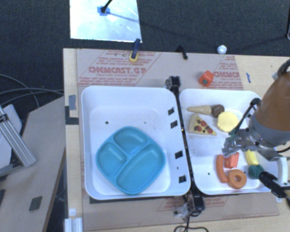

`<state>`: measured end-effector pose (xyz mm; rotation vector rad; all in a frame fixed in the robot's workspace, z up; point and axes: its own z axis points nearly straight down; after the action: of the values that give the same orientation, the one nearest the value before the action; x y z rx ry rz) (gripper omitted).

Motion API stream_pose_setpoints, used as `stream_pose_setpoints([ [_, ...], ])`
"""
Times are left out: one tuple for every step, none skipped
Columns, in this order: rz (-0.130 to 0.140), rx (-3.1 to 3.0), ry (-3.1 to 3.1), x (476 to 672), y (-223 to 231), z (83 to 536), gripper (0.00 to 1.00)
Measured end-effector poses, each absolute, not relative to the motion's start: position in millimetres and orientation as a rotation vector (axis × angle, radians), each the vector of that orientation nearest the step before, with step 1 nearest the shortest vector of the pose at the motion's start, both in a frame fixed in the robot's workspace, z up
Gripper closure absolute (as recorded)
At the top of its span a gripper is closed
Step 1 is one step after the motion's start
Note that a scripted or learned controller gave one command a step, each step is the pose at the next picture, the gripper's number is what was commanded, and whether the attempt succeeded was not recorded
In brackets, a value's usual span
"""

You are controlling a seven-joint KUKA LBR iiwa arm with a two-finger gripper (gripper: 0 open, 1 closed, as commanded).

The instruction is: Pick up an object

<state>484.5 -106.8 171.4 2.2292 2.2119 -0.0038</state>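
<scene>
The gripper (230, 150) was poised low in the right bin (199, 178), at five o'clock from the pizza slice (201, 125), directly above a small red block (231, 160), probably the chosen target. Nothing was seen gripped.

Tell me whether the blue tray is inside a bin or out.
Inside: the blue tray lies flat on the left bin's floor, within its white walls.

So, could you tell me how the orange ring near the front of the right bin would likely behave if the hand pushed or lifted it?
The orange ring lies flat, so a push would probably slide it, not roll it. It looks like moulded toy food, likely stiff and light. The orange sausage beside it and the bin wall close by may crowd a grasp; its hole could take a finger.
</scene>
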Motion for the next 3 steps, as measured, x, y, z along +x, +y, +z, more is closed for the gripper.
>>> stream_pose_setpoints([
  [0.018, 2.201, 2.230, 489.2, -31.6, 279.6, 1.00],
  [-0.006, 2.217, 2.235, 505.0, 14.2, 179.0, 1.00],
  [0.003, 2.213, 2.230, 514.2, 43.8, 184.2, 1.00],
])
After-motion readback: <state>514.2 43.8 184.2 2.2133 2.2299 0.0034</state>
